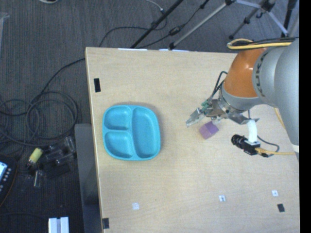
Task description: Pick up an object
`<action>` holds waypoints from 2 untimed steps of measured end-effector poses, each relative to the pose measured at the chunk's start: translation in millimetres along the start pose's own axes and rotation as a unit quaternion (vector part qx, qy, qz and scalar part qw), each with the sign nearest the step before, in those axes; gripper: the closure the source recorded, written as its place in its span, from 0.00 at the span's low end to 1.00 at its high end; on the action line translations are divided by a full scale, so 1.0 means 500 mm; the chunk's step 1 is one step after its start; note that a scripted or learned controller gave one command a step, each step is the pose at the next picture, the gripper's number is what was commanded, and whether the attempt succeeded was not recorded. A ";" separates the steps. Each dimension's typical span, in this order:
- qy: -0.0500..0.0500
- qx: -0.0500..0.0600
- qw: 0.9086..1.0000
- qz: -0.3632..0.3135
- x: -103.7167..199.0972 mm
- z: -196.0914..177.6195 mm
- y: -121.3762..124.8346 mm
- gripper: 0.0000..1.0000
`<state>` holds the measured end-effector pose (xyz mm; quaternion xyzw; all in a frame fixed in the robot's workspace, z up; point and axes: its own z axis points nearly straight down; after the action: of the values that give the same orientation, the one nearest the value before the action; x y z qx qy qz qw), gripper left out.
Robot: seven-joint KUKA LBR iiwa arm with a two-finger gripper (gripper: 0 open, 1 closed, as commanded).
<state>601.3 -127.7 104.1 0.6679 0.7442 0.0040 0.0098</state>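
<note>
- Purple block point(210, 129): small, cube-like, matte, looks like foam or plastic; sits on the bench top right of centre, just below and touching or nearly touching the gripper tips.
- Gripper point(200, 116): metallic two-finger tool with greenish bits at the wrist, pointing left and down over the block's upper-left corner. Fingers look spread rather than clamped, nothing between them; block lies beside and under them, not inside.
- Step, my read: approach/descend phase of the pick, grasp not yet made. The block rests flat on the surface, not lifted.
- Next move needs: shift the tips a bit right and toward the near edge so the block is centred between the fingers, drop lower, then close. As aligned now, one finger would likely hit the block's top or push it aside.
- Arm point(272, 81): smooth grey casing, glossy orange band above the wrist, comes in from the right; black cable with a yellow lead hangs near a white bracket point(252, 131).
- Blue tray point(132, 131): glossy plastic, rounded corners, three compartments, well apart to the left.
- Bench point(170, 198): pale wood-look panel, smooth, few small black and white markers near the edges.
- Dark carpet floor point(43, 47) with loose black cables to the left.
</note>
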 end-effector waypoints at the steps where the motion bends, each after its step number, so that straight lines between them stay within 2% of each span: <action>1: 0.004 0.013 0.999 0.030 -0.028 0.045 -0.105 0.00; 2: 0.007 0.014 0.999 0.030 -0.025 0.034 -0.105 1.00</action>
<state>550.7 -146.0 86.1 0.6900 0.7238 -0.0021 -0.0049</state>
